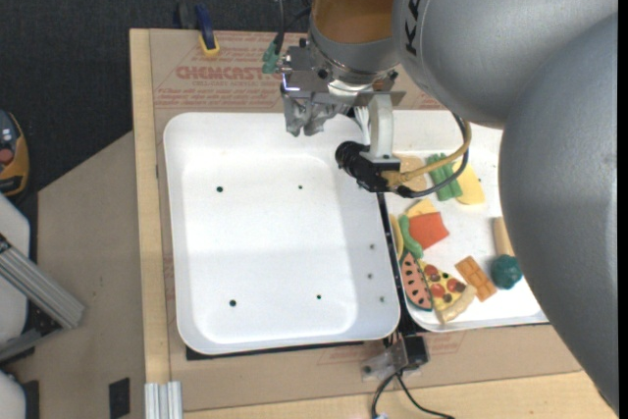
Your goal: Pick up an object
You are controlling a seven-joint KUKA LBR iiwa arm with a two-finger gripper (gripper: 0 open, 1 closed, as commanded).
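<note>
Above left bin's (196,211) far rim: jaws (306,121) | toys (437,255) in right bin (510,314)

glossy white plastic bins (265,240), matt cardboard base (157,211).

Robot lab: arm (471,34), white bins (186,211).

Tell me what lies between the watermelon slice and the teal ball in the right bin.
In the camera view, an orange block lies between the watermelon slice and the teal ball, with a pizza slice beside it.
</note>
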